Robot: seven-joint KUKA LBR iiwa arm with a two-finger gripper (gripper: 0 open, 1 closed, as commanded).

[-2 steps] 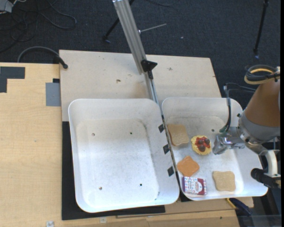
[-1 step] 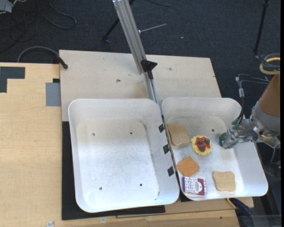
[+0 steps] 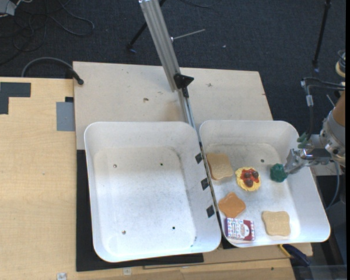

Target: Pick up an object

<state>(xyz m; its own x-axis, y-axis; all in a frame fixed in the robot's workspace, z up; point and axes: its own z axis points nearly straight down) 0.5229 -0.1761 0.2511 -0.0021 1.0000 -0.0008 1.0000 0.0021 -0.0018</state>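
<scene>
Square red-white packet (image 3: 240, 228), edges slightly skewed.

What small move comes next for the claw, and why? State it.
Probably ease the claw a little further in over the green object in the right bin. The claw sits at that bin's right wall, right beside the green piece, which is the nearest item; the toast, pizza slice and packet lie farther in.

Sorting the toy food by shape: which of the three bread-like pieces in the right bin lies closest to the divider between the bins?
The pale tan slice, at the right bin's left wall. The orange-brown piece sits lower, the light toast far toward the right corner.
</scene>
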